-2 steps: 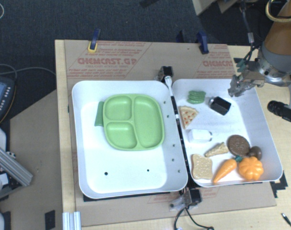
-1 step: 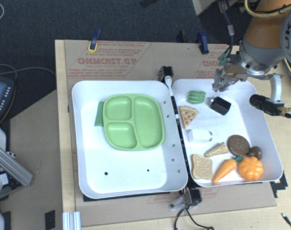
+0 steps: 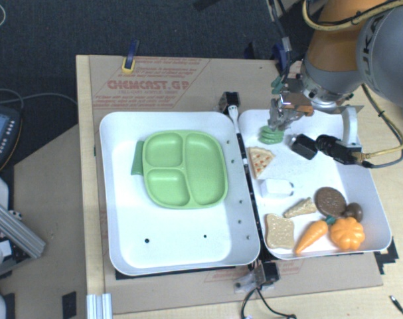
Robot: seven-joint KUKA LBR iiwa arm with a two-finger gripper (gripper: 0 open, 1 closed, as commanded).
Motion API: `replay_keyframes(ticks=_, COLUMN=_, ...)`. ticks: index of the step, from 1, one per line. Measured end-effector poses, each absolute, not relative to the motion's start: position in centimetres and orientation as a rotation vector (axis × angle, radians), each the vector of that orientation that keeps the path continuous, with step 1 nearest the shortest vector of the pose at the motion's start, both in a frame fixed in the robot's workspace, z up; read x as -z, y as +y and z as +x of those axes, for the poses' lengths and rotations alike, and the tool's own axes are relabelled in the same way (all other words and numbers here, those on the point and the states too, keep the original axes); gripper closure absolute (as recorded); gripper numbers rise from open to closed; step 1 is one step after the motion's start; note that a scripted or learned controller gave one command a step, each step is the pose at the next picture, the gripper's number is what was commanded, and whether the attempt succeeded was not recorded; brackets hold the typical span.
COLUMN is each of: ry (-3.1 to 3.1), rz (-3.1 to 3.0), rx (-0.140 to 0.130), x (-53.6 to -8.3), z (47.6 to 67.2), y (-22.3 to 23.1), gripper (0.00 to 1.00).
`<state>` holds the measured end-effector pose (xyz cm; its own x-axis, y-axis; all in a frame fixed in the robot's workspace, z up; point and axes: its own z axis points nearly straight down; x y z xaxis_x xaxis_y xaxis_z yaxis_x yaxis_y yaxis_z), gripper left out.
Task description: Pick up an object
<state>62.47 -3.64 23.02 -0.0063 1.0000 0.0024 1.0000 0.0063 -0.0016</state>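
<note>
The left bin (image 3: 115, 198) holds a green divided plate (image 3: 185, 169). The right bin (image 3: 374, 198) holds a pizza slice (image 3: 259, 159), bread (image 3: 279, 231), a cookie (image 3: 330, 201), a pumpkin (image 3: 347, 233) and a carrot (image 3: 311, 236) pointing toward 8 o'clock. At the right bin's 11 o'clock, the pincer (image 3: 275, 121) sits over a small green object (image 3: 271, 136); whether it grips, I cannot tell.

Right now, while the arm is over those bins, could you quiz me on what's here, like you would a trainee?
1. True or false: the light green divided plastic plate lies in the left white bin.
2. Which sits nearest the pincer? A) small round green item B) orange toy carrot C) orange toy pumpkin
3. Fill in: the triangular pizza slice toy lies in the ____ bin.

Key: 1 true; 2 A; 3 right.
</note>
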Motion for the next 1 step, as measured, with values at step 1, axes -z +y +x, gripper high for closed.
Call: replay_keyframes(ticks=1, ry=-2.229, rz=-2.215, rx=0.005, x=-23.33, z=63.15, y=1.26, gripper=1.0)
